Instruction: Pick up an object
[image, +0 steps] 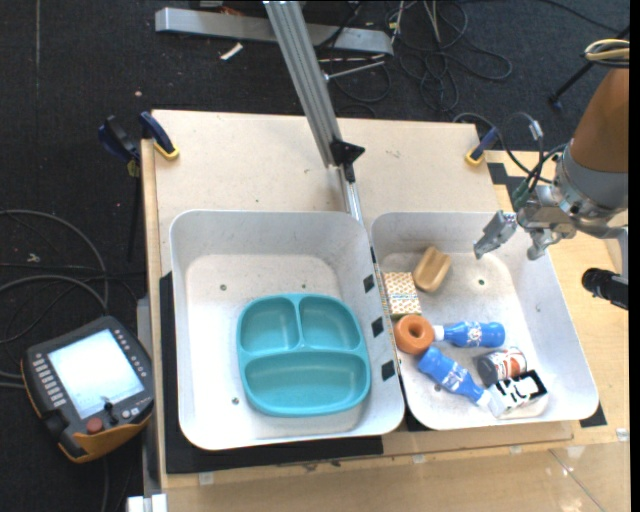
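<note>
Item 1, gripper (516, 238): hangs over the far right part of the right bin (560, 330), above bare bin floor. Two fingers (493, 237) spread apart, w/ nothing between them; touching nothing as far as the slant view lets me judge. Arm (605, 140) enters from the right, orange band above the wrist.

Item 2, step in hand: approach, pre-grasp. No object lifted yet; task looks barely started.

Item 3, candidates, all in right bin:
- tan wedge block (432, 268): nearest to gripper, lying near the bin's far wall, apart from the rest.
- patterned packet (400, 293): by the divider, just beside the block.
- orange ring (413, 333): touching or near-touching the blue bottle.
- blue bottle w/ white label (470, 334): lying flat.
- second blue bottle (447, 372): lying flat, slanted.
- black/white/red item (512, 378): near corner, type unclear.

Item 4, left bin (190, 300): holds teal divided tray (300, 353).

Item 5, next move, est.: shift toward the tan block, line the fingers across its narrow side, descend, close. The cluster of bottles & ring is crowded, so a poorer pick.
</note>
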